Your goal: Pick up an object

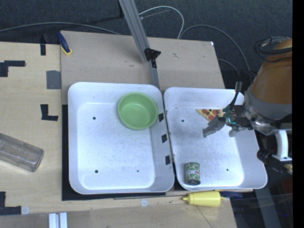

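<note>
In the right bin (pixel 247 175) a small flat piece shaped like a pizza slice (pixel 210 113), yellow with red spots, lies on the floor near the far wall, its point turned toward the divider between the bins. Just beside it, on its near side, hangs the gripper (pixel 212 128); one dark finger slants down and to the left, its tip over bare white floor a little short of the slice, apart from it. Whether the claw is apart or together cannot be told from this angle, and nothing shows between its tips. The arm (pixel 273 87) comes in from the right edge, its orange band over the grey wrist housing, which hangs above the right rim of that bin, with the claw reaching inward over the middle of the bin. A green can (pixel 192 173) lies on its side near the front wall of the same bin, well apart from the claw. The left bin (pixel 83 175) holds a green bowl (pixel 137 110), upright, in its far right corner close to the divider. A yellow bottle (pixel 205 199) lies on the bench just in front of the right bin, and a clear plastic container (pixel 19 152) lies on the wooden surface to the left of both bins.
</note>
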Robot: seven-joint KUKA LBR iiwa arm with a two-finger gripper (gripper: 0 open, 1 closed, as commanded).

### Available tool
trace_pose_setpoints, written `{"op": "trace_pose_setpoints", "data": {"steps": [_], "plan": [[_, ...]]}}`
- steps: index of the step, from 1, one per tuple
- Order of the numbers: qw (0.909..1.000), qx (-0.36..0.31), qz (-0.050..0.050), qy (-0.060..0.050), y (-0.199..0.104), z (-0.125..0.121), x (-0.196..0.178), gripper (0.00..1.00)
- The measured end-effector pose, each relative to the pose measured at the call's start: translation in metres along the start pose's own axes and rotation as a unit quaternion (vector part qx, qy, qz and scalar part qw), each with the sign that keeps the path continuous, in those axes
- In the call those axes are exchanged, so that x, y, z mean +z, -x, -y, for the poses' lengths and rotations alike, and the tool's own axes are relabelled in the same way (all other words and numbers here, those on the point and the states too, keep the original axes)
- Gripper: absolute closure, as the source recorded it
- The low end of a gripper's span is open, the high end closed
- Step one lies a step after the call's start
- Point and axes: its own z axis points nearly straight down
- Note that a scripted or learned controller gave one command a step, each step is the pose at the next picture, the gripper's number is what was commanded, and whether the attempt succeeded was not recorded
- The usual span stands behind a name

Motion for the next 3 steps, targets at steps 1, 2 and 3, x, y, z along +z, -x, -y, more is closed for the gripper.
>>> {"op": "trace_pose_setpoints", "data": {"steps": [1, 2, 3], "plan": [[1.0000, 0.000, 0.000, 0.000, 0.000, 0.000, 0.000, 0.00], [1.0000, 0.001, 0.000, -0.003, 0.002, -0.008, 0.058, 0.00], [1.0000, 0.001, 0.000, -0.003, -0.002, -0.002, 0.104, 0.00]]}}
